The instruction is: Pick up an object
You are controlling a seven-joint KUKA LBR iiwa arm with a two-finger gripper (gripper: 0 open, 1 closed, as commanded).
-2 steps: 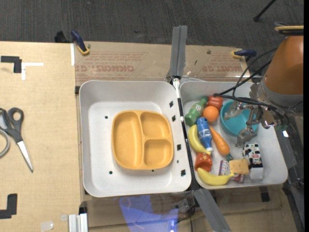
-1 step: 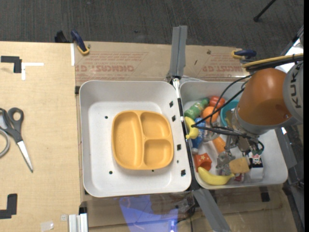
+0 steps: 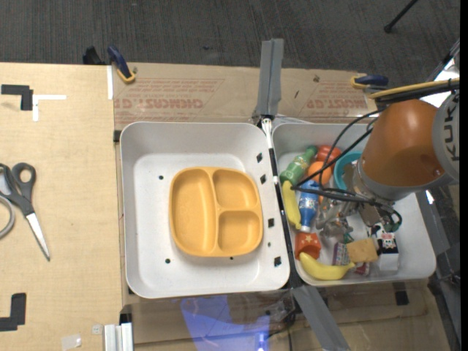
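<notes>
Jaws (image 3: 338, 221) state unclear among right bin (image 3: 409, 269) clutter; cardboard (image 3: 175, 101) print reads reversed, illegible.

A: Worktop (image 3: 58, 196), item one?

B: Light wooden surface; brown cardboard sheet (image 3: 190, 97) along the far side, fixed by blue clamps (image 3: 121, 63).

A: Bins?

B: Two shallow white ones, side by side: left bin (image 3: 139, 218), right bin (image 3: 417, 262), touching at the middle.

A: Loose items?

B: Scissors (image 3: 25, 203) at the left edge, well apart from the bins. Black corner marks (image 3: 18, 93) far left.
</notes>
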